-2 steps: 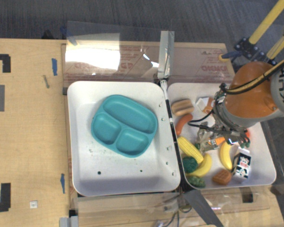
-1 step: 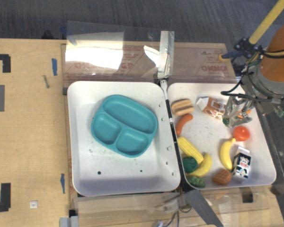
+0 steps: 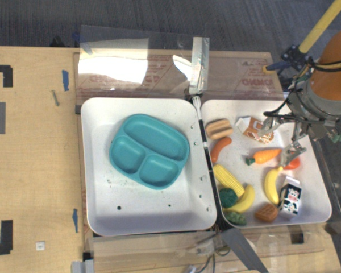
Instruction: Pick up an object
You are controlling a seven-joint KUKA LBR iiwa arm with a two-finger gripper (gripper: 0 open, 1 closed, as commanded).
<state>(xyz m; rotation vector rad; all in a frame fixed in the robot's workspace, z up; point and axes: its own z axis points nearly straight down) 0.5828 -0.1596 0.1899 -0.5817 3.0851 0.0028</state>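
Note:
The right bin (image 3: 321, 206) holds several toy foods: a hot dog bun (image 3: 219, 128), an orange sausage (image 3: 220, 148), a corn cob (image 3: 227, 177), two bananas (image 3: 247, 198) (image 3: 271, 185), a carrot (image 3: 265, 156), a white-and-orange packet (image 3: 251, 127), a small red piece (image 3: 293, 164), a milk carton (image 3: 291, 198) and a brown cookie (image 3: 267, 212). My gripper (image 3: 284, 140) hangs over the bin's upper right part, just above the carrot. It is open, with one finger by the packet and the other near the red piece. Nothing sits between the fingers.
A teal divided plate (image 3: 150, 151) lies in the left bin (image 3: 96, 198). Green broccoli pieces (image 3: 228, 198) sit by the divider between the bins. A clear plastic panel stands behind both bins. A yellow rod (image 3: 327, 17) crosses the top right above the arm.

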